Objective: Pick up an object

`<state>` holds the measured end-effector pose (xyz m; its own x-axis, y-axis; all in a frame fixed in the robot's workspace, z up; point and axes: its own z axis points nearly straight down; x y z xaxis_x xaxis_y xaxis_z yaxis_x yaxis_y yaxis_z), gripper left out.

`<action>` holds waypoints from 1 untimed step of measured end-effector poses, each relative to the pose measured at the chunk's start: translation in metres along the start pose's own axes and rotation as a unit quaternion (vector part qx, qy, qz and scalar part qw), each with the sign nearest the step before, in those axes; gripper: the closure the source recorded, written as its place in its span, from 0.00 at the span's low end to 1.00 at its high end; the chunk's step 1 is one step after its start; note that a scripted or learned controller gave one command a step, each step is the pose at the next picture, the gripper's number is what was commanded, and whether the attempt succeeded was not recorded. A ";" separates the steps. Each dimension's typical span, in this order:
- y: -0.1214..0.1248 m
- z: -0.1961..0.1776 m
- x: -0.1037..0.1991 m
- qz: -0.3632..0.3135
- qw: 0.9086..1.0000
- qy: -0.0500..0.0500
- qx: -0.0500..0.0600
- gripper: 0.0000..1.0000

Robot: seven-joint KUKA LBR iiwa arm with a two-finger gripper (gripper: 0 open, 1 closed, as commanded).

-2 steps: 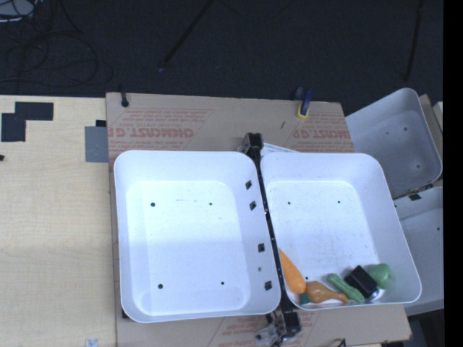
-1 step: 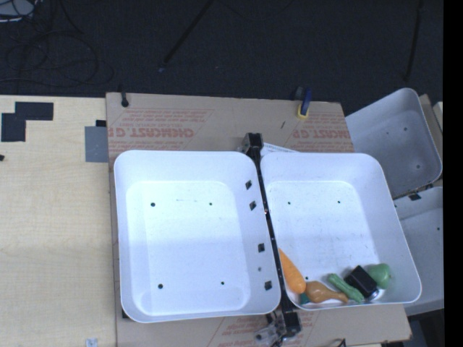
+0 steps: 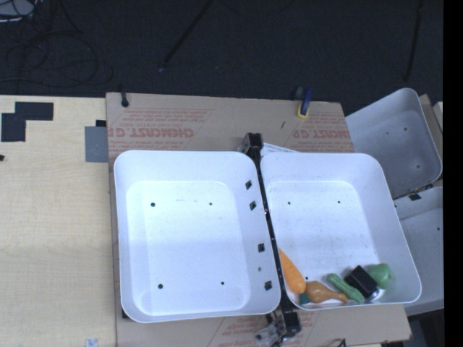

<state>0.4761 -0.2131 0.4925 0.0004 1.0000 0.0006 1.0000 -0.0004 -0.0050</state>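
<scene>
Several small objects lie along the near edge of the right bin (image 3: 376,172). An orange carrot-shaped piece (image 3: 291,270) rests against the bin's left wall. A tan, curved piece (image 3: 324,291) lies beside it. To their right sit a green elongated piece (image 3: 345,287), a black block (image 3: 362,280) and a round green object (image 3: 379,272), all close together.
The left bin (image 3: 130,172) stands beside the right one, joined by a black divider with clips (image 3: 262,215). Both rest on a cardboard sheet (image 3: 217,121) on the wooden bench. A grey metal plate (image 3: 398,136) lies at the right. A blue-yellow clamp (image 3: 304,103) holds the cardboard's far edge.
</scene>
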 end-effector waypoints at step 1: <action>0.000 0.037 0.000 0.000 1.000 0.000 0.000 1.00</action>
